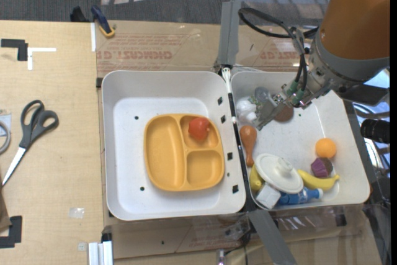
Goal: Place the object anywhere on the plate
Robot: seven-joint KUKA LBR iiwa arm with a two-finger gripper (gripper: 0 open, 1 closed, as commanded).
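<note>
The view looks down at a slant on a wooden bench that carries two shallow white bins side by side.

Along the near edge of the right bin lies a cluster of toys: a white lidded pot, a blue item just behind it toward the rim, a yellow banana, a purple piece touching the banana, and an orange ball just beyond. Near that bin's left wall lies a brown drumstick-shaped toy.

The left bin holds a yellow divided plate near its middle. A red tomato-like object sits in the plate's far right compartment, so the task's thing appears to be on the plate already.

Farther back in the right bin, the gripper hangs low over small white and grey items near the far left corner. Whether it is wide or closed cannot be told, and nothing is visibly held. The grey arm with its orange band enters from the far right.

On the bench's left side lie scissors.

If another object is meant to go over, the grasp should be taken squarely on one toy away from the bin wall, lifted well clear of the divider between the bins, and lowered into an open compartment rather than onto the tomato.
</note>
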